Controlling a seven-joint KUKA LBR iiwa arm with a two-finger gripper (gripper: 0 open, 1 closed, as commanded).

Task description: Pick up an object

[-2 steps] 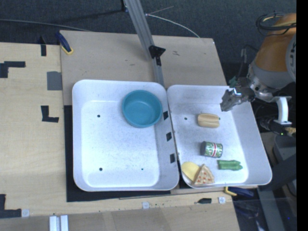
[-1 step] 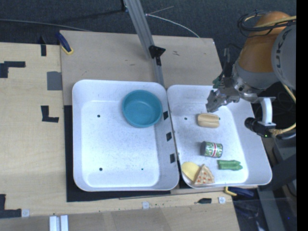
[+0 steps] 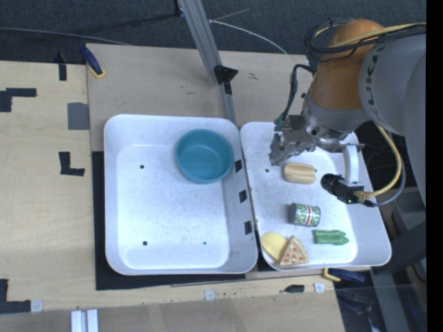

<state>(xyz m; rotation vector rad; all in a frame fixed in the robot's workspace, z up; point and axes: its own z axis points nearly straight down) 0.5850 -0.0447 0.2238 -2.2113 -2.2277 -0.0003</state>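
Note:
My gripper (image 3: 282,153) hangs low over the back left part of the right bin (image 3: 377,254), just left of a tan bread roll (image 3: 299,173). The roll lies beside the gripper, not in it. Toward the front of that bin lie a green and red can (image 3: 304,214) on its side, a green pepper-like piece (image 3: 330,237), a yellow wedge (image 3: 273,243) and a pizza slice (image 3: 294,253). A blue bowl (image 3: 203,155) sits at the back right of the left bin (image 3: 124,247).
A slanted metal pole (image 3: 205,40) runs down to the gap between the bins at the back. The arm's orange band and grey body cover the right bin's far right corner.

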